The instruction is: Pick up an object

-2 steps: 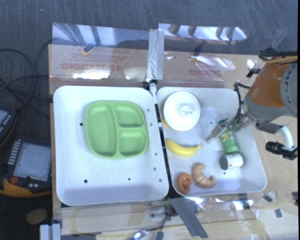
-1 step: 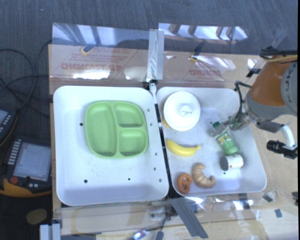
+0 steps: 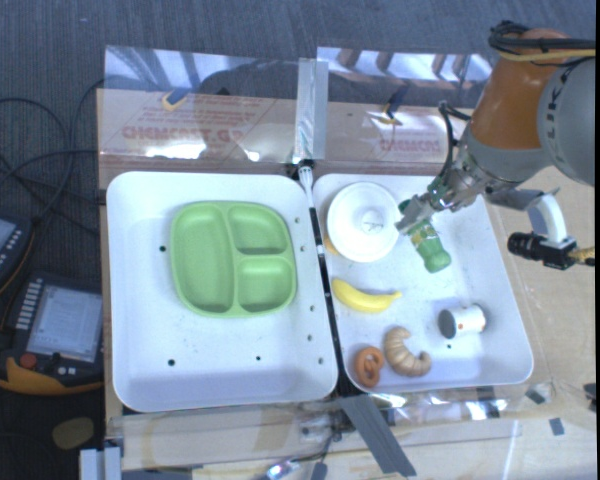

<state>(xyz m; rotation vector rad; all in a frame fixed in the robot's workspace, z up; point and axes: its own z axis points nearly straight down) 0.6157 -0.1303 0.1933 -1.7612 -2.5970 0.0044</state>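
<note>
A small green bottle lies in the right bin, just right of a white bowl. My gripper hangs at the bottle's upper end, between the bowl's rim and the bottle, and looks to be touching or just above it. A yellow banana lies below the bowl. Near the front of that bin sit a croissant, a brown donut and a small white cup on its side.
The left bin holds a green divided plate. The arm's orange band looms over the right bin's back right corner. A ridge separates the two bins. Cables and a pendant lie on the floor at left.
</note>
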